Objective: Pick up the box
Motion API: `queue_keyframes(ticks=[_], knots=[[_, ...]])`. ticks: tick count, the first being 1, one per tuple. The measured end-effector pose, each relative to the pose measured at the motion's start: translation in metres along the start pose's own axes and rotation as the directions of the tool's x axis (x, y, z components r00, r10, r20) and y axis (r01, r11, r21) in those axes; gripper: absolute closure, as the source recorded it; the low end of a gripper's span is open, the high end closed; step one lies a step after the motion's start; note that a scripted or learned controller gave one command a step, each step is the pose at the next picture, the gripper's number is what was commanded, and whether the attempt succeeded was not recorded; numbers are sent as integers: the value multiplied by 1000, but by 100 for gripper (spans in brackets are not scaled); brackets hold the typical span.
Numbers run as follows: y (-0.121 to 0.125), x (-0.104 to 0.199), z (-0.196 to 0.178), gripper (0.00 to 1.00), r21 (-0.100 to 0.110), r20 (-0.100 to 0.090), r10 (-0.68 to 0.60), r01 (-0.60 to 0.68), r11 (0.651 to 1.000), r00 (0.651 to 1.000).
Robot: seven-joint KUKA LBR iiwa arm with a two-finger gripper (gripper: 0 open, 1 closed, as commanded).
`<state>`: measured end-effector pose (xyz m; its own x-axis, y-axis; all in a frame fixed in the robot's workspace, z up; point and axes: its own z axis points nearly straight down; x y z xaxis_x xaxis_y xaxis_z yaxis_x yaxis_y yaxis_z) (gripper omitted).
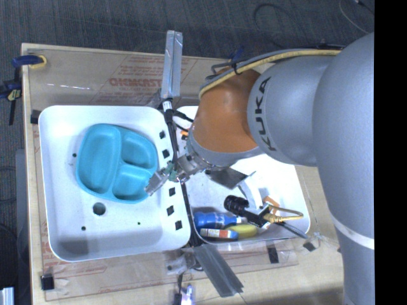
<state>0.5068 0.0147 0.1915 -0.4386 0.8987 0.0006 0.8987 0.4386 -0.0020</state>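
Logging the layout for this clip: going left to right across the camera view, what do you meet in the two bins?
blue compartment box in the left bin → gripper at the box's right edge → blue tube-like item in the right bin → orange-handled tool

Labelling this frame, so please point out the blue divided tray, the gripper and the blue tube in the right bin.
blue divided tray [116,162], camera view, its middle by the dividing ridge.
gripper [163,178], camera view, its tip at the tray's right edge.
blue tube [213,220], camera view, middle of its body.
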Motion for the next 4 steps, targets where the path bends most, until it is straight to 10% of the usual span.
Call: queue_keyframes(ticks=[1, 2, 3, 4], knots=[[-4, 2, 1, 0, 2, -1, 20, -20, 1000, 1000], [-24, -10, 1, 0, 5, -1, 399, -399, 917, 917], [21, 32, 0, 0, 1, -1, 323, -323, 947, 947], [-26, 8, 1, 0, 3, 0, 334, -334, 943, 943]])
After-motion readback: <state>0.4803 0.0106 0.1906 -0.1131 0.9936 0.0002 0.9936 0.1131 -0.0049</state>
